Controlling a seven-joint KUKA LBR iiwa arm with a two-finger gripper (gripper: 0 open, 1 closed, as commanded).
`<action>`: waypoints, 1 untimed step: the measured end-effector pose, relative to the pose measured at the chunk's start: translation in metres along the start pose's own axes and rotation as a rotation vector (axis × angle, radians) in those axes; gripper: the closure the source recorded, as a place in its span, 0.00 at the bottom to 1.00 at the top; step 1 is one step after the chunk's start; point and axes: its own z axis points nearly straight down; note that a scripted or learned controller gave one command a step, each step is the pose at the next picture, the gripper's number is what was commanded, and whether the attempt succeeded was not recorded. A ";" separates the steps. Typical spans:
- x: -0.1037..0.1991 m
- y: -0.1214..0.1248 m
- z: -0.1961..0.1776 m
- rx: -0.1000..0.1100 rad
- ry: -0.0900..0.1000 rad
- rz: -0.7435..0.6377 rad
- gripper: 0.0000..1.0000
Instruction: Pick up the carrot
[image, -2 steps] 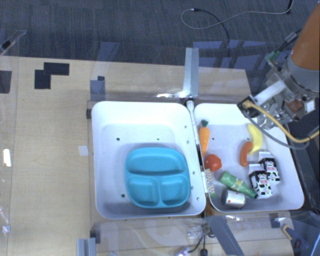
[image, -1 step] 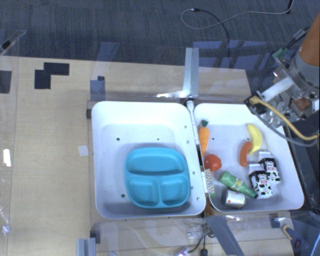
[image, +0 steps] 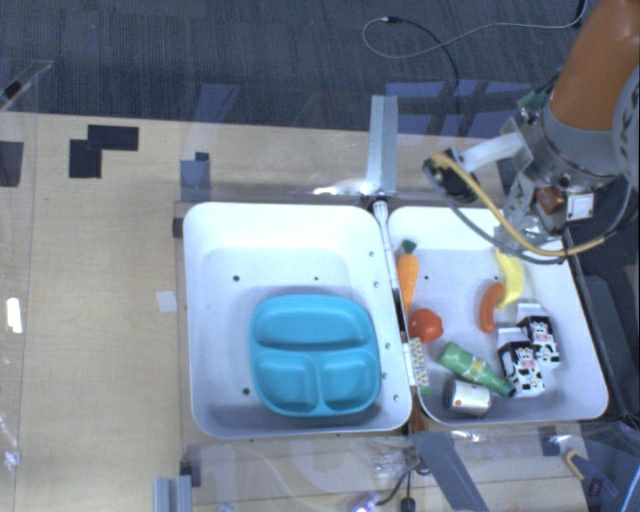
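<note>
The carrot (image: 408, 277) lies in the right bin (image: 590, 395), close against its left wall. It is orange, with its green top pointing toward the far side. My gripper (image: 533, 212) hangs over the bin's far right corner, well to the right of the carrot and apart from it. Grey housing and a looping yellow cable (image: 497, 225) cover much of it. Nothing shows in its grasp.
In the right bin also lie a red tomato (image: 426, 324) just below the carrot, a banana (image: 511, 279), an orange-red piece (image: 487, 307), a green bottle (image: 475, 367), a can (image: 467, 398) and a black-and-white box (image: 530, 355). A blue divided plate (image: 315, 352) sits in the left bin (image: 215, 260).
</note>
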 end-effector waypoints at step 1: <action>-0.029 -0.020 -0.072 -0.002 0.004 0.000 1.00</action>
